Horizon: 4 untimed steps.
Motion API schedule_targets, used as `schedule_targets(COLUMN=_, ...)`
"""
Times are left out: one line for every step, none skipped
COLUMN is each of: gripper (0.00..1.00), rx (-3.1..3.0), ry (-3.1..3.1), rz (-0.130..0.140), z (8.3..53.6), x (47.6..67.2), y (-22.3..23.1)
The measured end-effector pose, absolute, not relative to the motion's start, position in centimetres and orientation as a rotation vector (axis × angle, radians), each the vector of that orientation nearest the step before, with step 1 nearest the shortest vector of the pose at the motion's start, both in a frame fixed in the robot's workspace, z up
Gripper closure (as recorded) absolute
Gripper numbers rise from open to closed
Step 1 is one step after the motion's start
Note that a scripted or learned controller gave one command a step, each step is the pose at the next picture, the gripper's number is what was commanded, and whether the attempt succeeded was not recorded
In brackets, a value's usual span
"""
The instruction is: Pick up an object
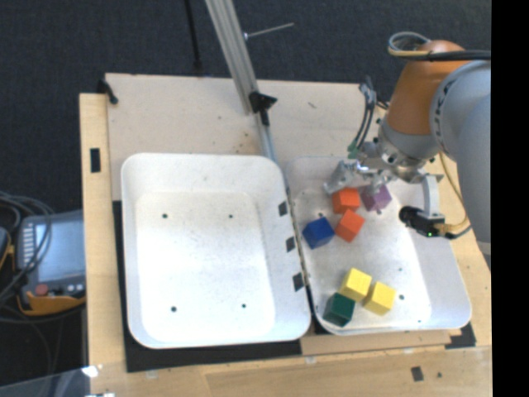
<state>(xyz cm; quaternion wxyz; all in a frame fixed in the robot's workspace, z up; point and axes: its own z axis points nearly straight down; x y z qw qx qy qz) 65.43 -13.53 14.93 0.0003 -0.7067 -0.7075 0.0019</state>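
My gripper (361, 180) hangs over the back of the right bin (430, 292), on the grey arm with the orange band that reaches in from the right. Directly below it sits an orange block (347, 198), with a purple block (378, 197) just to its right. A second orange block (350, 225) lies a little nearer the front, and a blue block (318, 232) rests by the bin's left wall. Two yellow blocks (358, 284) (381, 298) and a green block (339, 308) are grouped at the front of the bin.
The left bin (207, 168) stands beside the right one, the two sharing a narrow divide. A slanted aluminium rail (235, 48) rises behind the bins. A cable and a black connector (421, 218) hang at the arm's right side.
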Motion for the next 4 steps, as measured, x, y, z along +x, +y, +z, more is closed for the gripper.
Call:
schedule_targets(gripper=0.0, rx=-2.22, ry=-2.222, rz=0.006, z=9.8, x=65.4, y=-13.6)
schedule_targets(gripper=1.0, rx=-2.226, ry=-2.223, rz=-0.003, z=11.2, x=65.6, y=-13.7)
schedule_targets(gripper=1.0, rx=-2.222, ry=-2.228, rz=-0.006, z=16.3, x=66.6, y=-13.6)
schedule_targets(gripper=1.0, rx=-2.223, ry=-2.229, rz=-0.007, z=22.7, x=66.8, y=-14.2)
